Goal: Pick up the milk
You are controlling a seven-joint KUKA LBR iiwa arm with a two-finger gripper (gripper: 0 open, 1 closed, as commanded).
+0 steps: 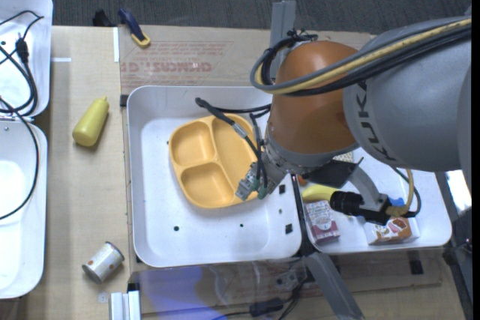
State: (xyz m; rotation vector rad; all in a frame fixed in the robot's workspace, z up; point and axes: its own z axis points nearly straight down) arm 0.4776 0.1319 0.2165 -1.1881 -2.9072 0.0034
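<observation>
Milk carton lies in the right bin, at its left edge; end effector, state unclear, hovers over yellow divided plate, risking a wrong-bin grab.

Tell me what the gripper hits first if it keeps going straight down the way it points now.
Most likely the yellow divided plate. The gripper points down over the plate's right edge in the left bin. Height above it is unclear from this slanted view, and it might instead land just beside the rim on the bin floor.
</observation>
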